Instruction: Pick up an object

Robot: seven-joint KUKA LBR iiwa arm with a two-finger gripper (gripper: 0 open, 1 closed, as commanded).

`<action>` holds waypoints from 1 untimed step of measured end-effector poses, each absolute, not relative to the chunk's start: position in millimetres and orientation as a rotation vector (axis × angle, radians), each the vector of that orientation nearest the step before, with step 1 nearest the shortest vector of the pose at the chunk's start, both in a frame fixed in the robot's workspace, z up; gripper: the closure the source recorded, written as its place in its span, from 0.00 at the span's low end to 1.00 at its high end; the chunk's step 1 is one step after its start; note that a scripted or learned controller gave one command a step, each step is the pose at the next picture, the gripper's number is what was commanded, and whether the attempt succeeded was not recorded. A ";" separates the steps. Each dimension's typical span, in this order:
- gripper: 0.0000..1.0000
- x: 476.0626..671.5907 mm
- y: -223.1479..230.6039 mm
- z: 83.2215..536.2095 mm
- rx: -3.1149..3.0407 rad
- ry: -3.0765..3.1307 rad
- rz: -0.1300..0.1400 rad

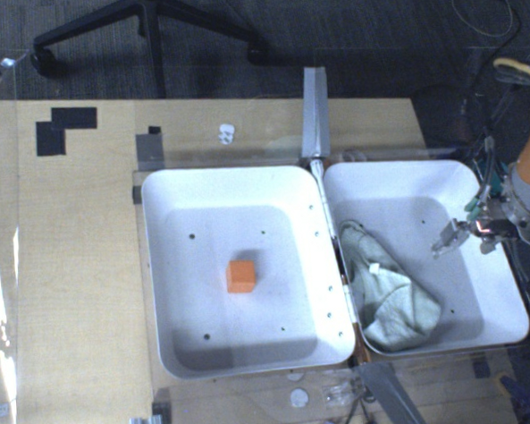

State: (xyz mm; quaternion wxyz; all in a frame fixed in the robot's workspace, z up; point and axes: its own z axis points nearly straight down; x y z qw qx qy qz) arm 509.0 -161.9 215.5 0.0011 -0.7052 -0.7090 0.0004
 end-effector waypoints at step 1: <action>0.00 574.6 -167.5 88.9 -1.974 -2.455 -0.007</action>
